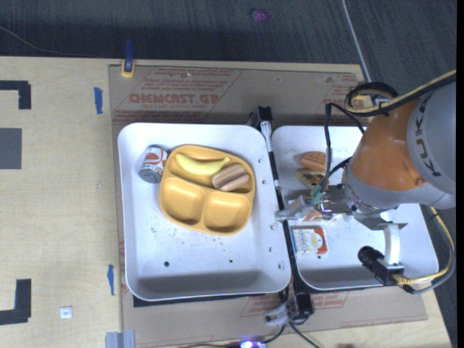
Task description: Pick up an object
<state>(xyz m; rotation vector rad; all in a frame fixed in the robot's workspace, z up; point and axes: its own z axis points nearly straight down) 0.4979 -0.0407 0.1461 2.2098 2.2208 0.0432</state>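
Now the end effector point(301, 207) hangs low at the left wall of the right bin point(420, 256), and I cannot tell its state. To pick well, it should come straight down over one object and close only when this object is between its two sides. The packet point(307, 241) lies just below it on the bin floor; the cookie point(313, 161) lies near, further up. The yellow tray point(206, 200) is in the left bin point(145, 259).
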